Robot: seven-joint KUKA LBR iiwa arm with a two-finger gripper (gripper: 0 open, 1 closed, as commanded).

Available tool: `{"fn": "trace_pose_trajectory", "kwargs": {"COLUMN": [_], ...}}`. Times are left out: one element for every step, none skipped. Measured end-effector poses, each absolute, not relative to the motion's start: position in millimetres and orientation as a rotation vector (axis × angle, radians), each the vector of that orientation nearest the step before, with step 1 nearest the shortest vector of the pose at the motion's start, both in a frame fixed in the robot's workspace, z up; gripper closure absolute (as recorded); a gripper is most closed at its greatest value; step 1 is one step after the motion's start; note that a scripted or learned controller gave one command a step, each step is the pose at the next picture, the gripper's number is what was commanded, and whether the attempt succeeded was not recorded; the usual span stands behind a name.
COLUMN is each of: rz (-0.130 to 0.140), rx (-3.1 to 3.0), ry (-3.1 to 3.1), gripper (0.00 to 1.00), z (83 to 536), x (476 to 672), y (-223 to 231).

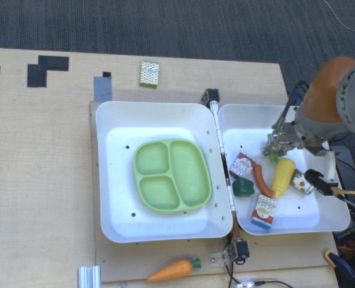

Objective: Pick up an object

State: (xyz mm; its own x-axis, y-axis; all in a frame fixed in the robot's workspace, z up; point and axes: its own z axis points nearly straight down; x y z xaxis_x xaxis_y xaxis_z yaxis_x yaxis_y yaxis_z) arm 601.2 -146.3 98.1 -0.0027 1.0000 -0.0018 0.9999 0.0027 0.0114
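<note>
The right bin (321, 218) holds several small items. These include a yellow bottle (283, 176), an orange-red sausage (262, 180), a dark green piece (243, 188), a red and white packet (241, 164) and a small carton (264, 212). My gripper (277, 145) is low in the upper part of this bin, just above the yellow bottle's top end. A bit of light green (273, 156) shows right under the gripper. I see nothing clearly held in it.
The left bin (114, 161) holds a light green divided plate (172, 174). A toy carrot (173, 270) lies on the bench in front of the bins. A small patterned box (149, 74) sits behind them. A white and brown item (301, 184) lies right of the bottle.
</note>
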Motion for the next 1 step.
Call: {"fn": "trace_pose_trajectory", "kwargs": {"rz": [0.008], "rx": [2.213], "ry": [2.225], "gripper": [1.0], "z": [232.8], "x": [636.2], "y": [-52.1]}}
